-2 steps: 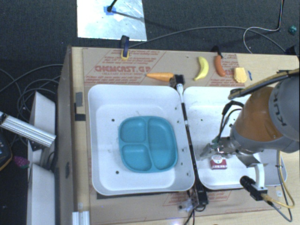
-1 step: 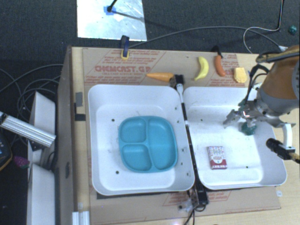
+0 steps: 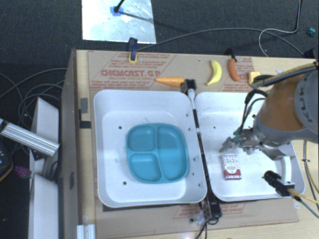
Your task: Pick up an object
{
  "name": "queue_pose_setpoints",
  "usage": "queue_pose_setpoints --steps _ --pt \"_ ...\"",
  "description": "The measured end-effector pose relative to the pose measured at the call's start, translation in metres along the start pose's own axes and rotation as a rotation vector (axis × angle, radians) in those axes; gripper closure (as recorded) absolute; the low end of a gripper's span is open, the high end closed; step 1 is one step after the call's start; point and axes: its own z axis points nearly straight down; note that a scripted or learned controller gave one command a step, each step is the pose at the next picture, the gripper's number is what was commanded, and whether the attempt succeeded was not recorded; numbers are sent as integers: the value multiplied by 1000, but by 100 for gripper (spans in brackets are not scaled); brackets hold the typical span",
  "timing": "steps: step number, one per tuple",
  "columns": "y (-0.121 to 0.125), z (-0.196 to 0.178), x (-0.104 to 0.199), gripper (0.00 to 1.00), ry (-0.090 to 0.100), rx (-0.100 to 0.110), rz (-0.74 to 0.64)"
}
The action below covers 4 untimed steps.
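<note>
At left of centre we see a blue plate (image 3: pixel 157 151) lying flat in the left bin (image 3: pixel 112 106), well apart from the action. Right of centre, in the right bin (image 3: pixel 217 106), a small red-and-white packet (image 3: pixel 231 166) lies flat on the floor, the likeliest thing to pick. The gripper (image 3: pixel 240 142) hangs just above and beside it, toward the frame's upper right of the packet; we cannot tell whether its fingers are apart or together, and nothing is seen between them.

We judge the risk plain: a flat packet on a slick white floor may slide or be pressed down rather than caught, and a descent off to one side would close on air.

Along the top of the bench, on the cardboard (image 3: pixel 149 73), lie a carrot (image 3: pixel 169 81), a banana (image 3: pixel 215 72) and a sausage (image 3: pixel 233 69). Cables trail over dark carpet (image 3: pixel 40 24) beyond.
</note>
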Motion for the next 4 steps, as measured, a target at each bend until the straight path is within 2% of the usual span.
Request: queue_pose_setpoints --steps 1,2,3,4 --pt "-26 50 -1 0 -1 0 3" --pt "55 51 -45 0 -2 -3 0" --pt "157 51 -2 0 -1 -4 -3" --pt "117 -51 25 0 -2 -7 -2"
